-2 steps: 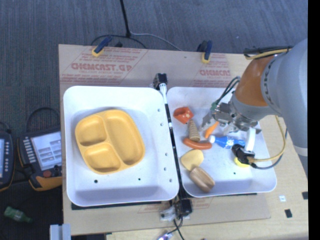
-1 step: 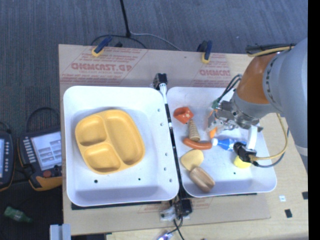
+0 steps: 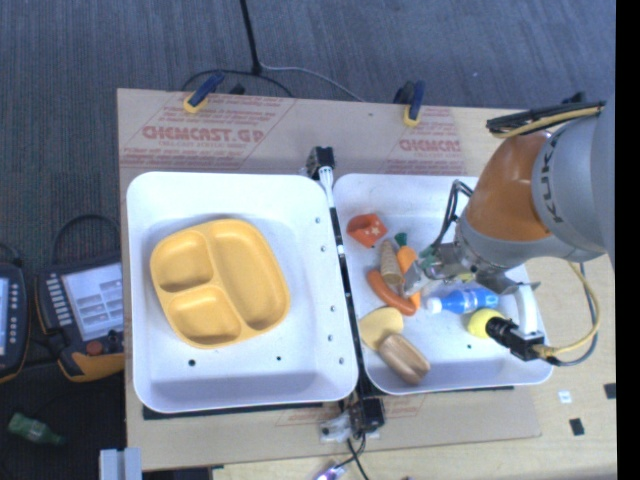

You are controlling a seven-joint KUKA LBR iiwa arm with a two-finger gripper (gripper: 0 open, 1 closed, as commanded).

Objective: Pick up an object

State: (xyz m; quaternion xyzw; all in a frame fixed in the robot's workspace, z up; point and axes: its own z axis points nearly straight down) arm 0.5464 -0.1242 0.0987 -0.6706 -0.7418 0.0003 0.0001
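Note:
My gripper [image 3: 425,268] reaches down into the right bin [image 3: 420,193] from the right, its tip among a cluster of toy foods. Just left of it lie a small carrot [image 3: 405,258], a tan piece [image 3: 389,265] and an orange sausage-like piece [image 3: 390,293]. A red tomato-like toy [image 3: 366,229] sits farther back left. A blue and white bottle [image 3: 462,301] lies just right of the tip, with a yellow piece [image 3: 484,322] beyond it. A pale yellow slice [image 3: 379,325] and a brown bread roll [image 3: 402,358] rest at the front.
The left bin [image 3: 150,368] holds a yellow divided plate [image 3: 218,280]. A black clip [image 3: 321,160] stands at the back between the bins. The grey and orange arm [image 3: 535,193] covers the right bin's right side, with cables along it.

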